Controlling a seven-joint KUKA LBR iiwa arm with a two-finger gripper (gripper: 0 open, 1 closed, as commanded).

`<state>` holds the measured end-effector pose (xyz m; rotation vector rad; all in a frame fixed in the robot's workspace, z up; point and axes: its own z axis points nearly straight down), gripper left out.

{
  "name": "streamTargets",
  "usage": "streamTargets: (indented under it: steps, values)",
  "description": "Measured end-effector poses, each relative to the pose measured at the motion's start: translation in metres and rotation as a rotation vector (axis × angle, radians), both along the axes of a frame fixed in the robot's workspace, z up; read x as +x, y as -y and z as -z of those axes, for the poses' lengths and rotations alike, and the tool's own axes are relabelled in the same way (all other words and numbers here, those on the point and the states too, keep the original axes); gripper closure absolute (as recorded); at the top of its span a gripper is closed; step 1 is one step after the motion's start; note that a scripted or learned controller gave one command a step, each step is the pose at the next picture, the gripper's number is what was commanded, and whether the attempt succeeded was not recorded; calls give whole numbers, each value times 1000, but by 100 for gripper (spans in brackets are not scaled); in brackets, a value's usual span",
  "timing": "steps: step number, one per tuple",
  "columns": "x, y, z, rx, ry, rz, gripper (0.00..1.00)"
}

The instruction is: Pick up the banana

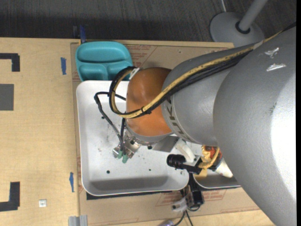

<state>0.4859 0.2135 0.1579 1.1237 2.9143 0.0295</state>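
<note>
While the big grey arm sprawls over the left white bin, what looks like the banana peeks out lower right, light, soft-skinned, best gripped gently mid-body, and the claw hangs lower centre-left, spread impossible to tell.

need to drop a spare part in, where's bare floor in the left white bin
Bare floor in the left white bin: the left strip along its wall and the front strip by the near rim. Crowded around the end effector and the cables; the arm covers the right side.
</note>
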Motion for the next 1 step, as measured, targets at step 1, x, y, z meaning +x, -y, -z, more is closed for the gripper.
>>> streamTargets:
  steps: [1]
  values:
    - [1, -1, -10, 1, 3, -1, 100]
